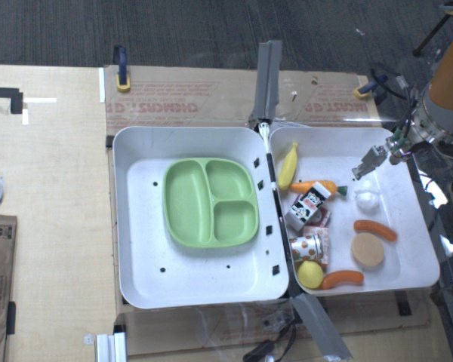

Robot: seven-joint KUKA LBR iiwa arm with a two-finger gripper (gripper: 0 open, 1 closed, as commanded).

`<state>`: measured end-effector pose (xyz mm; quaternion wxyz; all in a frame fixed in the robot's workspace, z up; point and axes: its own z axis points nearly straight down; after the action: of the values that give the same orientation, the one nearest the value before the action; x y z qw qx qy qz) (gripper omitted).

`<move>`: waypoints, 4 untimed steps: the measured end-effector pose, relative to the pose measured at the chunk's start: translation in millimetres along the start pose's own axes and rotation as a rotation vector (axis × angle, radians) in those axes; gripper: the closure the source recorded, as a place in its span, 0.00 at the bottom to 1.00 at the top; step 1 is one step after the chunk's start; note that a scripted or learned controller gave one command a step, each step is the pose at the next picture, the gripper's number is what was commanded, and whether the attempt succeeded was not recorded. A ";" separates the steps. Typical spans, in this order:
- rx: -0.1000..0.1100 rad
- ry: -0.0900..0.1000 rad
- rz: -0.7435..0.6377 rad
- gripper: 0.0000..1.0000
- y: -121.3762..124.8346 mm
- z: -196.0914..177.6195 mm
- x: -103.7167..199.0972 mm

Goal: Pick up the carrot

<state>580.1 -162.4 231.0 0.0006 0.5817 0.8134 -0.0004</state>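
Carrot: the slim orange toy carrot with a green stalk end (pixel 318 186) lies flat in the right-hand shallow white bin (pixel 408 281), near its upper left, stalk pointing right; lying on its side, it offers its narrow width to a grip from above.
Crowding: a yellow plastic banana (pixel 288 166) sits just beside its left tip, and a small black-and-white milk carton (pixel 309 205) touches or nearly touches it from below, so I judge the upper side the freer approach.
Other contents: further down lie an orange sausage-shaped piece (pixel 375 230), a round tan disc (pixel 368 250), a printed cup on its side (pixel 311 243), a yellow lemon-like ball (pixel 310 274) and a second orange sausage (pixel 342 279); a pale white lump (pixel 368 197) rests to the carrot's right.
Gripper: the two-finger gripper (pixel 367 164) hangs over the bin's upper right, apart from the carrot, with nothing seen between its tips; whether they are parted I cannot tell.
Neighbouring bin: the left white bin (pixel 128 225) holds a green three-compartment plastic plate (pixel 211 201), uninvolved here.
Stage: approach; the grasp is not yet made.
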 end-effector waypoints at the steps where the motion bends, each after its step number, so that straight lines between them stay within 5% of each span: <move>1: 0.000 0.001 -0.134 0.00 35.8 116.6 -10.6; 2: -0.011 -0.005 -0.343 0.00 63.5 132.1 9.2; 3: -0.003 -0.002 -0.485 0.00 23.5 137.5 18.9; 4: -0.006 -0.003 -0.482 1.00 24.0 127.7 18.1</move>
<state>597.1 -137.6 103.3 0.0033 0.3709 0.9287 0.0009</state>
